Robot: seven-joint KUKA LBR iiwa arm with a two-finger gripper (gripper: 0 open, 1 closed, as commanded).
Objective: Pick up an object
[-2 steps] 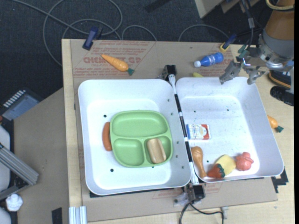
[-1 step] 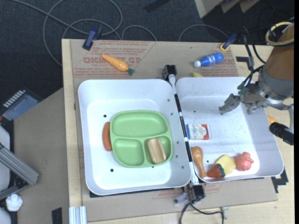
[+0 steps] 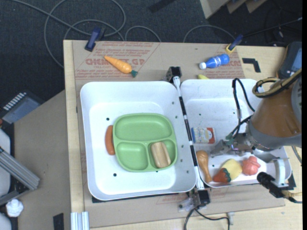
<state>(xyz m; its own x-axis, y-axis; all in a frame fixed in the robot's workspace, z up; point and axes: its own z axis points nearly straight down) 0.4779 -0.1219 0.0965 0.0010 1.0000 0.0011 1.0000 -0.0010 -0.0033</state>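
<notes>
Arm (image 3: 278, 114) comes in from the right and sits low over the right bin (image 3: 216, 92). Hand (image 3: 229, 145) is at the bin's middle, just right of the small carton (image 3: 203, 135) and above the toy pile at the near edge. Can't tell if the hand is released or clenched; the metal parts are too small and blurred, and nothing is visibly between them.

Right bin contents: carton near the divider, tan bread-like piece (image 3: 203, 163) by the near-left corner, yellow piece (image 3: 231, 166) touching a red piece (image 3: 220, 176), pink piece (image 3: 250, 166) just to their right. All lie on the bin floor.

Left bin (image 3: 96, 128): green divided plate (image 3: 139, 138) in the middle, bread roll (image 3: 160, 155) in its near-right compartment, hot dog sausage (image 3: 110, 140) lying against the plate's left rim.

On the tabletop (image 3: 76, 56) behind the bins: toy carrot (image 3: 120, 64) on the left, blue and white bottle (image 3: 214, 62) on the right, well apart.
</notes>
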